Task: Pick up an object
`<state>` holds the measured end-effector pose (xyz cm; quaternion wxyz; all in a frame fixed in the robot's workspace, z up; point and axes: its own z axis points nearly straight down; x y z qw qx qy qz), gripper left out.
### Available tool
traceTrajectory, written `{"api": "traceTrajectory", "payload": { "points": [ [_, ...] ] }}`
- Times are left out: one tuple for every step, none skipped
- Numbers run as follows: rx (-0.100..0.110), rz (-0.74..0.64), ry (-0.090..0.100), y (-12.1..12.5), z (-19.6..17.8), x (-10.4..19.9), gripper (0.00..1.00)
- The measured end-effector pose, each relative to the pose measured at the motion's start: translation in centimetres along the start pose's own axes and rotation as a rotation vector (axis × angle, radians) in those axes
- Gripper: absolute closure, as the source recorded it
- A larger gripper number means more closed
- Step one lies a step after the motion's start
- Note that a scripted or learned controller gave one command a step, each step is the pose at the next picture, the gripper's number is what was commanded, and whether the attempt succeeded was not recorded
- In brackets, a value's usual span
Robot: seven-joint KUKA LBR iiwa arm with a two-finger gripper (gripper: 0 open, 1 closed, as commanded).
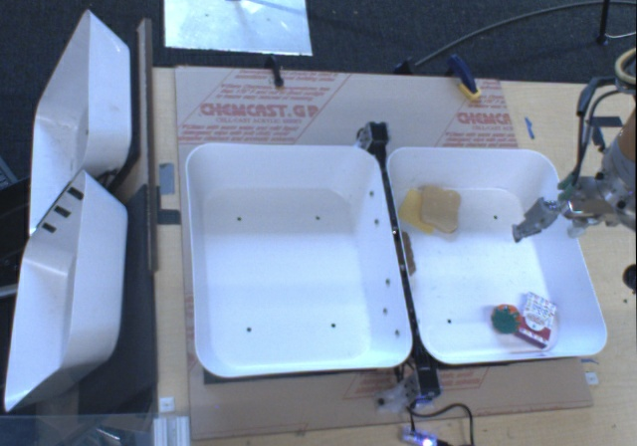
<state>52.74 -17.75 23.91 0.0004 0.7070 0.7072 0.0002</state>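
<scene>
The right bin [468,349] holds a yellow and tan sponge-like object [432,209] near its back left. A round green and red object [506,318] lies by the front right corner, touching a small red and white packet [537,320]. My gripper [530,223] reaches in over the bin's right rim, well right of the sponge and above the packet's side of the bin. Nothing shows between its fingers.
The left bin [214,265] sits beside the right one, joined by a black clamp strip [398,245]. Spare white bins [70,235] lean at the far left. A blue and yellow clamp [464,78] lies on the board behind.
</scene>
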Motion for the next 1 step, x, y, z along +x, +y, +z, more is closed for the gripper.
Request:
{"api": "traceTrajectory", "payload": {
  "points": [
    [0.009, -0.003, 0.003, 0.87, 10.53, 3.68, 0.0]
  ]
}}
